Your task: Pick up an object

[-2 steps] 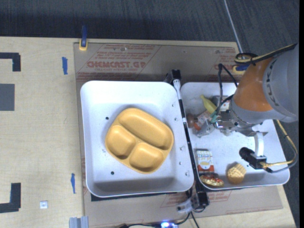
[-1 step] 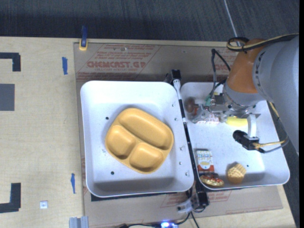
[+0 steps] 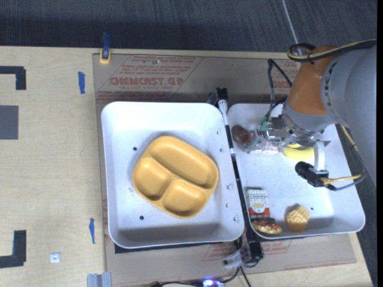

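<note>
A grey arm (image 3: 353, 82) with an orange band reached in from the right over a table carrying two shallow white bins. The left bin (image 3: 116, 124) held a yellow three-compartment tray (image 3: 175, 176), lying near its middle. The right bin (image 3: 350, 214) held several small things: a yellow item, perhaps a banana (image 3: 297, 153), partly hidden under the arm's wrist; a dark reddish round object (image 3: 242, 135) near the bin's upper left corner; a small orange and white carton (image 3: 257, 200); a dark, glossy item (image 3: 267, 226) at the front edge; and a knobbly yellow piece like a corn cob (image 3: 297, 217) beside it.

The gripper (image 3: 270, 131) sat low in the upper part of the right bin, just right of the reddish object and just left of the banana. Whether its fingers stood wide or narrow could not be told, since the wrist and cabling crowded that spot.

Judging from this, nothing appeared lifted yet; every item seemed to rest on a bin floor. The grasp and the lift were likely still to come, and which object was the target stayed unclear.
</note>
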You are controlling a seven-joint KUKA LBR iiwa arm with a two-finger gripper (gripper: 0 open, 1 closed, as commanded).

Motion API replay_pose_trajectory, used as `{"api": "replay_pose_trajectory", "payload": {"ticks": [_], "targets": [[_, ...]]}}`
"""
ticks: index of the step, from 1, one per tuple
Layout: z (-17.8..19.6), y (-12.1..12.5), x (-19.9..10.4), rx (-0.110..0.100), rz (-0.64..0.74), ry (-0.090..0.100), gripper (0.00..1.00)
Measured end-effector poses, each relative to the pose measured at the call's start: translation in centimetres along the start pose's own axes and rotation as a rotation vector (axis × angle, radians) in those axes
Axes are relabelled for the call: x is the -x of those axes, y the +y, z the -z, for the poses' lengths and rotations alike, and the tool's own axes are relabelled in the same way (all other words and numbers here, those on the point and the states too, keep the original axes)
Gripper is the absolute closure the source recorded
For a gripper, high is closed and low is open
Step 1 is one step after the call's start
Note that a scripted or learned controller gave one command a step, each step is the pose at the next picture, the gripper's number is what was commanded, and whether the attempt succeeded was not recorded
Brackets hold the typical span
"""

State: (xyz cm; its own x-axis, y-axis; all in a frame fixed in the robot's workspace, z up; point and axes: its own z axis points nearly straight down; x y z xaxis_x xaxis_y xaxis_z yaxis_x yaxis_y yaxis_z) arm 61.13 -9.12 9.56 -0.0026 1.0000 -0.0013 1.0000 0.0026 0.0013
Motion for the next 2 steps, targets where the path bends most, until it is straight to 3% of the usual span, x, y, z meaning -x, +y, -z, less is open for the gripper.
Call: {"api": "replay_pose_trajectory", "payload": {"ticks": [1, 2], "targets": [[9.0, -4.1, -7.5, 0.000, -0.001, 0.002, 1.00], [8.9, -4.9, -14.4, -0.004, -0.001, 0.002, 1.00]]}}
